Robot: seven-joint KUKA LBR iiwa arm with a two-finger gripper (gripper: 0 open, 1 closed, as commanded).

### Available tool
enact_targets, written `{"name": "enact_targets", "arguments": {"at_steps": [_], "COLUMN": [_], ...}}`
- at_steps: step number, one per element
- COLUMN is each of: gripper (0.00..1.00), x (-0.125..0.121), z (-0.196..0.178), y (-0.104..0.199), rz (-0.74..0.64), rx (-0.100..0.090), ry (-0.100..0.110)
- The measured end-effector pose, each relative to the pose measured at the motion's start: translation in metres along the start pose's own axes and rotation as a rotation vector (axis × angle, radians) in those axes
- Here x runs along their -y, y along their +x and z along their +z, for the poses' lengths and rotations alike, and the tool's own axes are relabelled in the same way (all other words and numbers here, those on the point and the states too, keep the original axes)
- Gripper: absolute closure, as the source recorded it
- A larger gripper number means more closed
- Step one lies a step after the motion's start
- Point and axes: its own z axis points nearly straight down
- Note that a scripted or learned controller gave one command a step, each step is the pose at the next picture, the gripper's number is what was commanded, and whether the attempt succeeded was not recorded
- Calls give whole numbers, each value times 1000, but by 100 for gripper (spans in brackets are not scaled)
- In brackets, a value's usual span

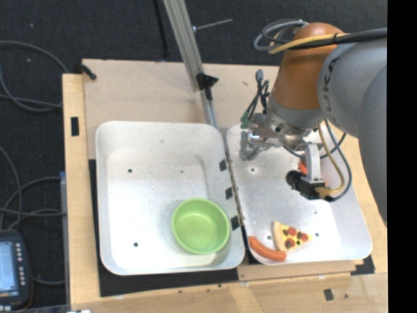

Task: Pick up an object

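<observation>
Two shallow white bins sit side by side on a wooden bench, seen from above. The left bin (pixel 130 175) holds a lime-green bowl (pixel 201 225), upright, toward its 5 o'clock corner. The right bin (pixel 339 227) holds a toy pizza slice (pixel 287 235) and a toy hot dog (pixel 266 249), both near its 6 o'clock edge; whether they touch cannot be told. The gripper (pixel 249 146) hangs over the right bin's 11 o'clock corner, beneath the arm's orange band (pixel 303 64). Whether it is spread or pressed together cannot be told. The toys lie well apart from it, toward its 5 o'clock. The hot dog's long axis runs from 10 to 4 o'clock. The pizza slice points its narrow tip toward 11 o'clock.
</observation>
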Motion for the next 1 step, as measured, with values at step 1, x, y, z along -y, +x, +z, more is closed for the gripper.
{"name": "enact_targets", "arguments": {"at_steps": [1], "gripper": [100], "x": [-5], "z": [-3], "y": [63], "rz": [-1], "rx": [-1], "ry": [2]}}
